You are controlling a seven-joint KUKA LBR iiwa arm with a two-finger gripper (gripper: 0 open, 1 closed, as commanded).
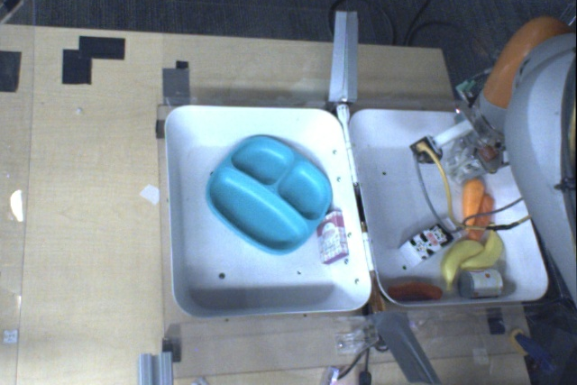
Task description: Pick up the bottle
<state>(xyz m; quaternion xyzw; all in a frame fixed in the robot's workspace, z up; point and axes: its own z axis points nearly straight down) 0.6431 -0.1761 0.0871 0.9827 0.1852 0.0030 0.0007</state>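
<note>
The bottle [333, 236] is small, with a pale cap and a pink-and-white label. It lies in the left bin [189, 284] close to that bin's right wall, just off the lower right rim of a blue divided plate [270, 190]. My gripper [465, 156] hangs over the upper right part of the right bin [388, 149], well to the right of the bottle and apart from it. The grey arm with its orange band [523, 50] comes in from the right edge.
In the right bin lie an orange carrot [474, 203], a yellow banana [469, 255], a grey block [480, 282], a red item [415, 290] and a small black-and-white object [425, 239]. A yellow cable [444, 180] trails from the gripper. A metal post [345, 59] stands behind the bins.
</note>
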